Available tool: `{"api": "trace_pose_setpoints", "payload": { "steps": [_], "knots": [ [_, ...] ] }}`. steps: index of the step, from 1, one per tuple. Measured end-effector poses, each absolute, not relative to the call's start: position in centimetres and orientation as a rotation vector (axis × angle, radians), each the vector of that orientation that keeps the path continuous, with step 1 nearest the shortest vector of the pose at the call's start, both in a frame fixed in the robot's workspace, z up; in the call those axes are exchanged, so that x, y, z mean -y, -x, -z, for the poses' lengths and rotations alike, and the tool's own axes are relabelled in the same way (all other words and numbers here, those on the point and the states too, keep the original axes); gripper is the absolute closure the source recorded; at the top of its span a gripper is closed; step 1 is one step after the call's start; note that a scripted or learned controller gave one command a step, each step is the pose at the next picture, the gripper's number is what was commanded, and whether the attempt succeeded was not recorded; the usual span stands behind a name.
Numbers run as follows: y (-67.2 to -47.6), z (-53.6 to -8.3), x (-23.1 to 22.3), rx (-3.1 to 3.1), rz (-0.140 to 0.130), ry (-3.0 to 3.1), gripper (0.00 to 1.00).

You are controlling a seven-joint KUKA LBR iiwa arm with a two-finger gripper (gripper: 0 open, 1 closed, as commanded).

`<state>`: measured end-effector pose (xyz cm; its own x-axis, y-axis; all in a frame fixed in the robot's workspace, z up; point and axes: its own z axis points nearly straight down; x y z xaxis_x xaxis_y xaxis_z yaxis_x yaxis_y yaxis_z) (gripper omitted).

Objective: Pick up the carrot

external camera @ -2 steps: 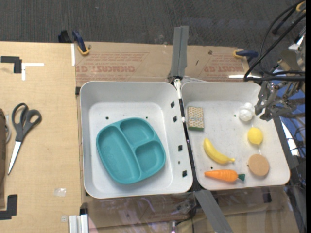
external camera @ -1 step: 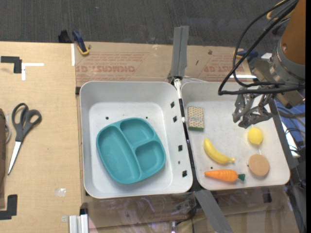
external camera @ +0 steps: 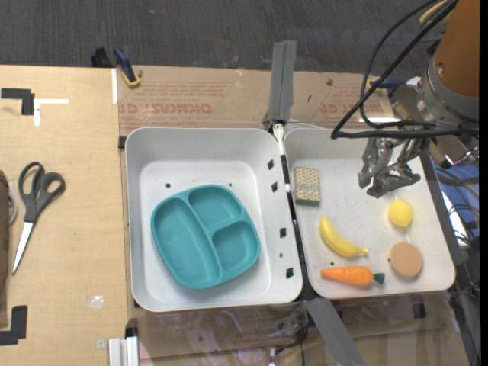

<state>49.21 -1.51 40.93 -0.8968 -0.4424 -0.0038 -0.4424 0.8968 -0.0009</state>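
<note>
I'm watching the arm hanging over the right bin's far side, with the carrot [external camera: 351, 275] lying untouched near the bin's near edge.

The arm is reaching in from the right, its orange band cut off at the frame's top corner, and the gripper [external camera: 387, 175] is hovering above the right bin [external camera: 343, 166], well apart from the carrot. Black cables are crossing in front of the wrist and the metal fingers are blurring into one dark grey cluster, so I cannot tell their spread. The carrot is lying flat, orange with a green stub pointing right, just below a curved banana [external camera: 341, 239] and left of a round tan disc [external camera: 406, 260]. A lemon [external camera: 400, 213] is sitting under the gripper, and a speckled sponge block [external camera: 306, 185] is resting near the divider. A teal sectioned plate [external camera: 204, 236] is lying in the left bin [external camera: 145, 166].
</note>
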Motion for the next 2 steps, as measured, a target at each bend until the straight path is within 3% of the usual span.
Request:
{"api": "trace_pose_setpoints", "payload": {
  "steps": [1,2],
  "knots": [
    [-48.9,-39.5,2.8,-3.072,0.0,0.64,1.0],
    [-49.4,-42.6,4.9,-3.135,0.001,0.111,1.0]
  ]
}}
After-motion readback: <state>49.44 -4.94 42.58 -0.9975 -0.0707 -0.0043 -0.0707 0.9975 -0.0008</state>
